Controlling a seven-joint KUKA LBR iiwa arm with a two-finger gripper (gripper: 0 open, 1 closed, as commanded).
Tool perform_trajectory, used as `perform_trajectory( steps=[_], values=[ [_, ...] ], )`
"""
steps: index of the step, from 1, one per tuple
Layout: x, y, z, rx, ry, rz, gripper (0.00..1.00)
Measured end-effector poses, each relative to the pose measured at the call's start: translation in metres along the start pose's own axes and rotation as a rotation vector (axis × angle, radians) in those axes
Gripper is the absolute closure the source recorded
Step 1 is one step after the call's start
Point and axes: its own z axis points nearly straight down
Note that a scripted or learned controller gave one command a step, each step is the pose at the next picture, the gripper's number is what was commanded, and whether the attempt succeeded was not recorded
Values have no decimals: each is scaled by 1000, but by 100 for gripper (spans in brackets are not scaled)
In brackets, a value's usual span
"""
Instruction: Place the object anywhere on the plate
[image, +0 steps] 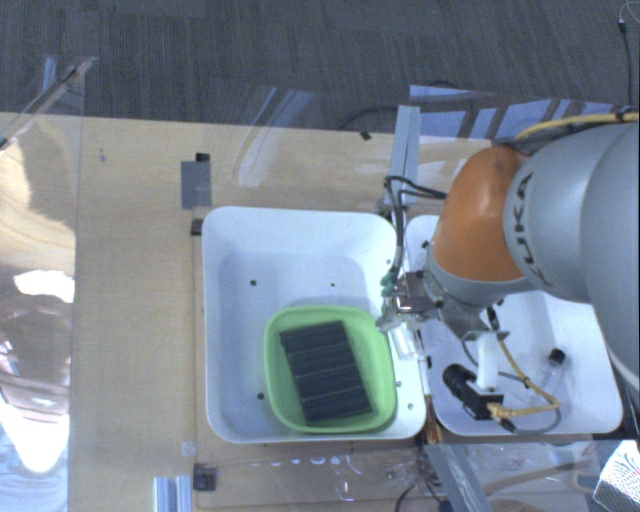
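A black ridged rectangular object (325, 372) lies flat in the middle of the green plate (274, 350), turned slightly off square. The plate rests in the near right part of the left white bin (290, 240). My gripper (401, 322) hangs over the divider between the two bins, just off the plate's right rim and apart from the black object. Nothing shows between it and the plate. The orange band and grey wrist hide most of the gripper from above.
The right white bin (590, 400) lies under the arm, with a small black piece (556, 356) near its right side. The wooden bench top stretches to the left, and a grey bracket (196, 182) stands behind the left bin.
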Motion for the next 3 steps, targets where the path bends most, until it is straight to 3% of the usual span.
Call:
perform_trajectory(
  steps=[1, 2, 3],
  values=[
    [19, -16, 0, 0, 0, -147, 100],
    [19, -15, 0, 0, 0, -147, 0],
    [64, -7, -1, -1, 0, -126, 0]
  ],
)
